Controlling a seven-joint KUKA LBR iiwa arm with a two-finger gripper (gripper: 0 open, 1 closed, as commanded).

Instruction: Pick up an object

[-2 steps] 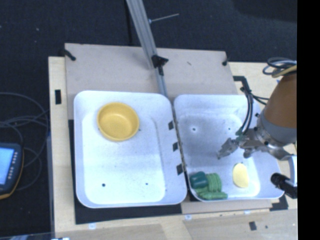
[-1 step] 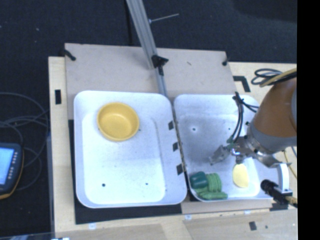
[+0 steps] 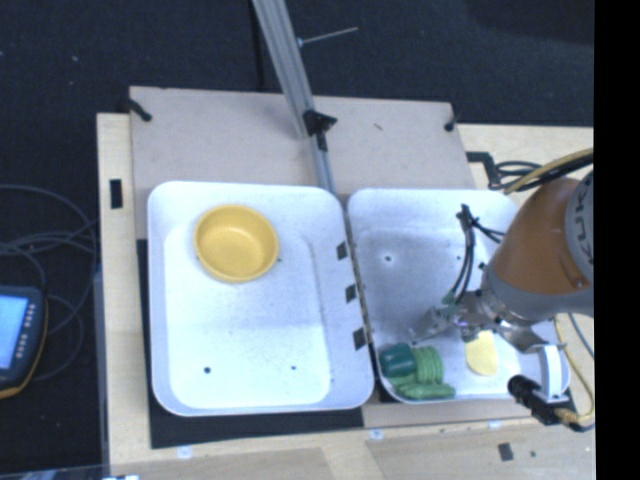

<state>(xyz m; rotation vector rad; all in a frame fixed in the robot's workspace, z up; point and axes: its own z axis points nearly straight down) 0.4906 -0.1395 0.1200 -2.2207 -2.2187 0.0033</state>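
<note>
A yellow bowl (image 3: 237,243) sits in the far left part of the left bin (image 3: 250,368). In the right bin (image 3: 400,228), at its near edge, lie several green pieces (image 3: 415,368) and a pale yellow piece (image 3: 483,355). The arm (image 3: 545,253) with its orange band reaches in from the right over the right bin. Its gripper (image 3: 455,318) hangs low above the bin floor, just beyond the green pieces and left of the yellow piece.
A grey metal rail (image 3: 290,63) slants from the top down to the gap between the bins. Cables (image 3: 520,173) run along the arm at the right. A handheld screen (image 3: 15,333) lies at the far left, off the bench.
</note>
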